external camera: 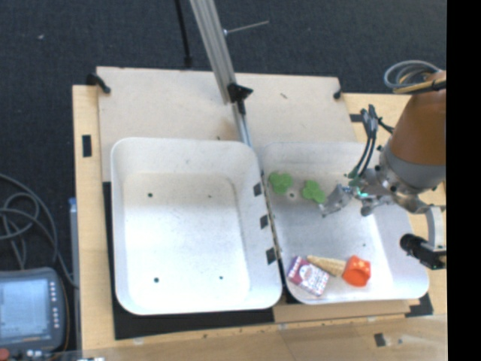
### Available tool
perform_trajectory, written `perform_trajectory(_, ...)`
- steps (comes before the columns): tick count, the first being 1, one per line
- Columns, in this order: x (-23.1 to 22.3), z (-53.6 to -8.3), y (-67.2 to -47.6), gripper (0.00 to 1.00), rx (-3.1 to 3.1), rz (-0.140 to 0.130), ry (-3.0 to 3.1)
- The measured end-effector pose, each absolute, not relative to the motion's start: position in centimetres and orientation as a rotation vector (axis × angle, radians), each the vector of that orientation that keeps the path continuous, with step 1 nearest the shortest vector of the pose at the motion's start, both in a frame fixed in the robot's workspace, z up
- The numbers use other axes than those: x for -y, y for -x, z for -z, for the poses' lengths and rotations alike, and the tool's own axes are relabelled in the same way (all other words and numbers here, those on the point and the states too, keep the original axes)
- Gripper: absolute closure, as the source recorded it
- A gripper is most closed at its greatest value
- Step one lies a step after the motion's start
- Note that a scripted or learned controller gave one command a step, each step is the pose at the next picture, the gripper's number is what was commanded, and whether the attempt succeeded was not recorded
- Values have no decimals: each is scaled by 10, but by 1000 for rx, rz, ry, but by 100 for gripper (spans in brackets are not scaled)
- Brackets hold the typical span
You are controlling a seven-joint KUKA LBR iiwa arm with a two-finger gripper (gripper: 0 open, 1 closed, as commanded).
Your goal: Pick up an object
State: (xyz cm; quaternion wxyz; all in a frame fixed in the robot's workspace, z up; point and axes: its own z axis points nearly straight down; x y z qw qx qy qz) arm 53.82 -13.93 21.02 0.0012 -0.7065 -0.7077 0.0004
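The fingers (pixel 331 204) of the arm hang low over the right bin (pixel 376 277), in its upper middle part, and they point toward the left of the view. They are small and dark against the white floor, so I cannot tell if they are released or clenched, and I see nothing between them. Just beside their tip, to the upper left, lies a green piece (pixel 313 192); it is very near the fingers, but I cannot say if it touches them. A second green piece (pixel 280 183) lies a little more to the left, close to the wall which divides the two bins.

Behind the fingers the grey wrist leads to the right, up to the orange band (pixel 421 130) of the arm, which stands over the right edge of the bin. Dark cables run along the wrist.

At the near edge of the same bin three things lie in a row: a small box (pixel 309 276) with a purple and white print, a tan cone (pixel 327 263) which lies on its side and seems to touch the box, and an orange-red block (pixel 358 271) just right of the cone.

The left bin (pixel 120 201) stands beside it on the desk (pixel 173 100), and a metal pole (pixel 214 40) rises from the far side between the bins
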Motion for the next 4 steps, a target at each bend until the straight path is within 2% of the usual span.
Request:
perform_trajectory(1, 140, -212, -539, 0, 2222, 3, 2223)
perform_trajectory(2, 146, -156, -546, 0, 2218, -6, 2223)
perform_trajectory(3, 148, -103, -545, 0, 2218, -6, 2223)
perform_trajectory(4, 148, -117, -547, 100, 2213, 5, 2234)
